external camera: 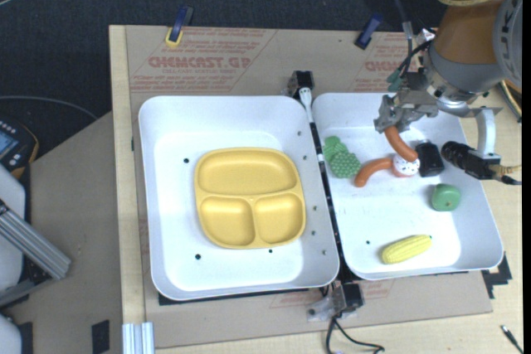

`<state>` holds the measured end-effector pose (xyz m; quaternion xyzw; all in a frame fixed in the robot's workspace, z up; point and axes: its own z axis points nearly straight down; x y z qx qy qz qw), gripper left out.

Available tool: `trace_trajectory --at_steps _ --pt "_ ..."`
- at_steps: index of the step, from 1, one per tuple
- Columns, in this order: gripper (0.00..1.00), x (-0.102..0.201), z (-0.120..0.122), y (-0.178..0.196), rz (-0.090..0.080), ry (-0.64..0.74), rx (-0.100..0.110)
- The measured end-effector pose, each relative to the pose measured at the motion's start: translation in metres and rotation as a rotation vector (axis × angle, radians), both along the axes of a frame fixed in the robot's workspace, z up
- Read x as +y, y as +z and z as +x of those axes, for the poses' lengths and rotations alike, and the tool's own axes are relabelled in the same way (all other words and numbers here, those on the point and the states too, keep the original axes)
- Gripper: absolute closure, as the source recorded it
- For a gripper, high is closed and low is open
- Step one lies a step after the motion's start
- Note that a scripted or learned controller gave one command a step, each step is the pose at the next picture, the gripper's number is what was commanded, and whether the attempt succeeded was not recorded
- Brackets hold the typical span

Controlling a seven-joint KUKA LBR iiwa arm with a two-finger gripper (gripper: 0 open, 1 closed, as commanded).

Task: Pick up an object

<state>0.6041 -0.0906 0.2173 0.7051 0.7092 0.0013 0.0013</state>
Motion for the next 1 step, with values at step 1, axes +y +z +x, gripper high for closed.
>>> trace_trajectory --at_steps 1 --pt "1.0 0.0277 0.0331 0.013 0.0 -0.001 -0.003"
